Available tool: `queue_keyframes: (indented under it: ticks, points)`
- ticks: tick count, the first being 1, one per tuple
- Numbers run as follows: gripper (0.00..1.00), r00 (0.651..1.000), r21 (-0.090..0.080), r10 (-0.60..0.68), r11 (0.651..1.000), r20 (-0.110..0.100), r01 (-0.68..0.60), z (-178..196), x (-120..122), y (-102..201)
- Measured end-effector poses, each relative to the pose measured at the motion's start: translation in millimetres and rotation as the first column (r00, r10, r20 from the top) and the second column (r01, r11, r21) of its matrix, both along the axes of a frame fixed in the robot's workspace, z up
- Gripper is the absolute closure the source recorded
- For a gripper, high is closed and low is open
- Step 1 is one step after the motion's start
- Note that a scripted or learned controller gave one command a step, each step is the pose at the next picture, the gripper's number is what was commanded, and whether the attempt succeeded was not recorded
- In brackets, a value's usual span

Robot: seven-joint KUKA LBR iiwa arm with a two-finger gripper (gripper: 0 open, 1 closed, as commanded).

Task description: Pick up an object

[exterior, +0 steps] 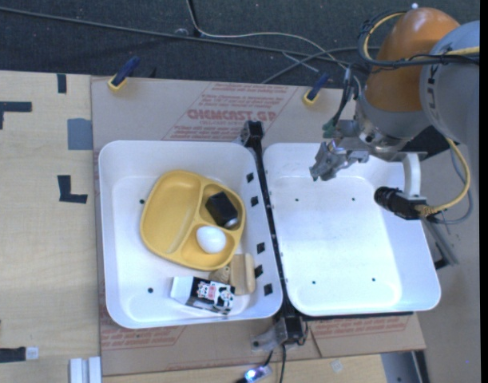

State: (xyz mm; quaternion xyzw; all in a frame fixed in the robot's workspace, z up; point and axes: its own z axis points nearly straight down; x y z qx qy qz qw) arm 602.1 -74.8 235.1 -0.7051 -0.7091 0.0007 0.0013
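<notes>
Two shallow white bins sit side by side on the bench, the left bin (116, 238) and the right bin (419, 294), their inner walls touching along a dark central divider. The gripper (327, 166) hangs over the far left part of the right bin, near that bin's far wall, below the arm (411, 62) with its orange band reaching in from the right. Nothing is seen between its tips; whether it is released or clenched cannot be told, since the end is small and dark against the bin floor.

All loose items lie in the left bin. A yellow compartment plate (168, 214) occupies the middle of it. A black block (222, 207) rests in the plate's right compartment, and a white egg-shaped object (212, 238) lies just nearer, beside the block. Near the plate's near right edge stands a wooden block (244, 272), apparently touching the plate rim. A small printed box (200, 292), white with dark and red markings, lies on the near side of the bin floor, just left of the wooden block.
</notes>
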Motion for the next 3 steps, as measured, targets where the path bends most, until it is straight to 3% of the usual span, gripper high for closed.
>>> queue_keyframes:
  ticks: [2, 3]
  points:
    - [1.0, 1.0, 0.0, 0.002, 1.0, 0.0, -0.002, -16, 14, 116]
    - [1.0, 1.0, 0.0, 0.001, 1.0, 0.001, -0.001, -12, 8, 160]
